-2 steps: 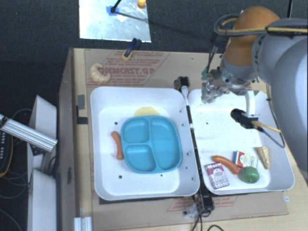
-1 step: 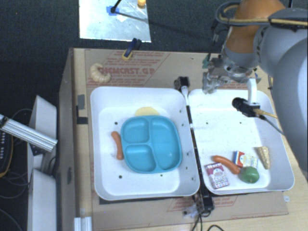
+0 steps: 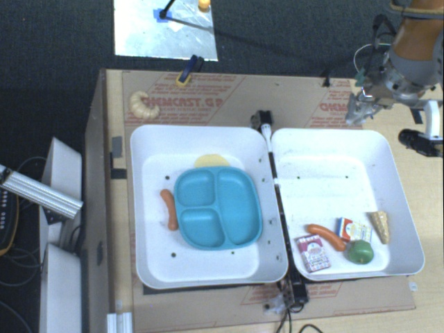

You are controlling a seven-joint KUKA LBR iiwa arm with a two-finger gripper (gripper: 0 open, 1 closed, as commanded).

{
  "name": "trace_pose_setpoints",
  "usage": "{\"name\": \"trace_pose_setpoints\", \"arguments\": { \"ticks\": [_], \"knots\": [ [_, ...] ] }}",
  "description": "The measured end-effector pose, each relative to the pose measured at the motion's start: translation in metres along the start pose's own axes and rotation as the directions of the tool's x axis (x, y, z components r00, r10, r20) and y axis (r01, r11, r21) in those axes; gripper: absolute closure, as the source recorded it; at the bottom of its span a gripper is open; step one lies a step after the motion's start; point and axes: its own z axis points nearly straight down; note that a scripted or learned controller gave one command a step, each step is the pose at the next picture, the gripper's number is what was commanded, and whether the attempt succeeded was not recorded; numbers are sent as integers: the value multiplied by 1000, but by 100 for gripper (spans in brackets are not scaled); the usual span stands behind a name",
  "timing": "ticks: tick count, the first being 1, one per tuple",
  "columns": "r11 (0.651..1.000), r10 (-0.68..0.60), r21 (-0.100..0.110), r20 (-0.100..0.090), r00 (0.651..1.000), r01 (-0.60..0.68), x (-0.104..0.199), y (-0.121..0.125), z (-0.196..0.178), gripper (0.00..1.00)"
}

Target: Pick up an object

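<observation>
Your two-finger gripper hangs just past the far rim of the right white bin. The long orange toy sausage lies slantwise toward the near side, well apart from the gripper.

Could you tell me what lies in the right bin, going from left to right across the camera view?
Red-and-white card packet → orange sausage → small red, white and blue carton → green apple → tan wedge.
</observation>
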Motion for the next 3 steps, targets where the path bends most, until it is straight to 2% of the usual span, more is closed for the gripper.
{"name": "trace_pose_setpoints", "arguments": {
  "ticks": [1, 2, 3],
  "knots": [
    [1000, -4, 4, -4, 1000, 4, 37, -13, 65, 100],
    [1000, -4, 2, -4, 1000, 4, 97, -7, 72, 100],
    [1000, 0, 2, -1, 1000, 0, 28, -1, 69, 100]
  ]
}}
